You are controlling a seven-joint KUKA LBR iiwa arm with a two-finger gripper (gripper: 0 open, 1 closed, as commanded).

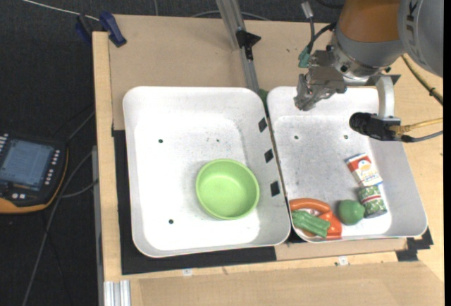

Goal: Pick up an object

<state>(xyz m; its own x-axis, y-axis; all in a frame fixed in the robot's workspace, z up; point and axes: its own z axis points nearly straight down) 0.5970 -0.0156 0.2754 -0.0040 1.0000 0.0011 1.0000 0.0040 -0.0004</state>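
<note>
Tool hanging over the far end of the right bin, nothing seen between its tips; can't tell if it is open or closed. Grey arm with orange band reaching in from the right. Table carrying two white bins side by side. Left bin holding a green bowl near its front right. Right bin's objects all sitting at the near end, well apart from the tool: orange-and-green toy at the front left corner, green round piece just beside it, a small packet and a dark green packet toward the right wall.
</note>
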